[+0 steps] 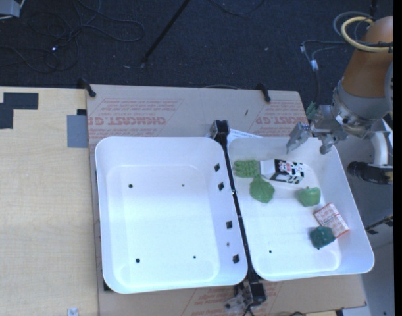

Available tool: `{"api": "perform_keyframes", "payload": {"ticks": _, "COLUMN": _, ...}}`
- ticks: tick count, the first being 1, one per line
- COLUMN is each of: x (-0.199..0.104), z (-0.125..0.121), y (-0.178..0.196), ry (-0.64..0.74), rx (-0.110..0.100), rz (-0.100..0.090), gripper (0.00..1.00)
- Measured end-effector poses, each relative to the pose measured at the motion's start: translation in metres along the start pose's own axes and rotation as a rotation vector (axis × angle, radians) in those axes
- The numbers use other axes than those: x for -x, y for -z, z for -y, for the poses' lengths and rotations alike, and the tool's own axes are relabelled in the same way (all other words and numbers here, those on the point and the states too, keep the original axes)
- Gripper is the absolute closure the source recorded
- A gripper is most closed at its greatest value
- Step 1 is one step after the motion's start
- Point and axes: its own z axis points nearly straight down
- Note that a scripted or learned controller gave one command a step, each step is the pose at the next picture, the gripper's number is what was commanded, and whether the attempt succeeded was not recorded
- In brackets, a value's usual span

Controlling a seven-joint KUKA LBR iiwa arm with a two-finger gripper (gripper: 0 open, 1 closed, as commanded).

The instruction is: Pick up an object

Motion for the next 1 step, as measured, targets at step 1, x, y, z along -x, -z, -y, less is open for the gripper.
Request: {"api": "perform_keyframes", "payload": {"ticks": 1, "x": 0.0072, "z": -0.0054, "y": -0.1116, "ry": -0.001, "rx": -0.009, "rz": -0.002, "gripper": 0.00}}
